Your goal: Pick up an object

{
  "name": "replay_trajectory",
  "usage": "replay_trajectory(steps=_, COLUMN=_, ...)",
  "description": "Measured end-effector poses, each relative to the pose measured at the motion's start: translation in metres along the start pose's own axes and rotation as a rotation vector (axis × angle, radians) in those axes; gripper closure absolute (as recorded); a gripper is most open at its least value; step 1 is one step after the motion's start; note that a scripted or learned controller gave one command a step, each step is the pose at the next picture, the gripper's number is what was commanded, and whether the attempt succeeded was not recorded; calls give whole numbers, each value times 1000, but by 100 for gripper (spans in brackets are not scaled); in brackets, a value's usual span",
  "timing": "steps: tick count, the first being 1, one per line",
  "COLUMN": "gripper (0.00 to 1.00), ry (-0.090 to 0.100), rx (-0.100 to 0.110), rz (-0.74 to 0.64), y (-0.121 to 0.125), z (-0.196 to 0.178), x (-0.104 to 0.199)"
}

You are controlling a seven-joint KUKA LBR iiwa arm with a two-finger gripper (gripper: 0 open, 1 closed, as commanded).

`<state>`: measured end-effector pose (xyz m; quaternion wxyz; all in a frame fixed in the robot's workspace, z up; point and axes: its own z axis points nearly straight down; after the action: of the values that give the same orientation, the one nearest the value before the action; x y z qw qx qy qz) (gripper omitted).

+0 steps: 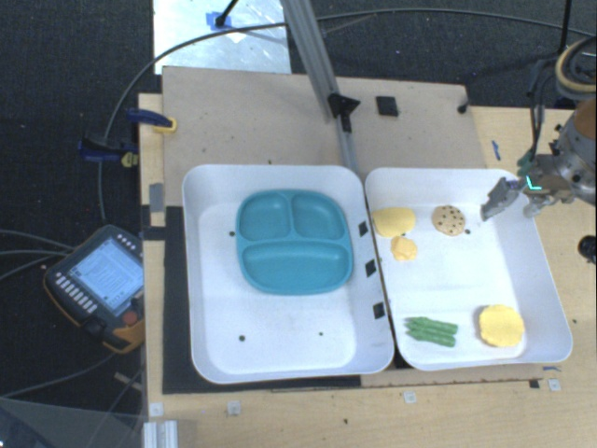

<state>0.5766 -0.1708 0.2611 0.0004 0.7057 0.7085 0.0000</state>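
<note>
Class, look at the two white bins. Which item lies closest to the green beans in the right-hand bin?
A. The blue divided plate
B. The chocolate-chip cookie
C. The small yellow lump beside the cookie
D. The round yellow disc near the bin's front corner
D: the green beans lie at the front of the right bin, with the round yellow disc just beside them.

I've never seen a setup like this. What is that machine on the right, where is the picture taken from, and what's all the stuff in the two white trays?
One camera looks down at a slant on a bench. The machine at the right is a robot arm; its gripper hangs over the right bin's top right corner, with nothing seen in it. That bin holds toy food: a cookie, two yellow pieces, green beans and a yellow round piece. The left bin holds a blue divided plate. The job is to pick up one object.
</note>
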Motion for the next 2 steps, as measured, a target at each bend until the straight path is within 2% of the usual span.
replay_trajectory(steps=1, gripper=0, ry=0, rx=-1, rz=0, y=0, z=-1, x=0)
replay_trajectory(steps=2, gripper=0, ry=1, rx=3, rz=3, y=-7, z=54, x=-7)
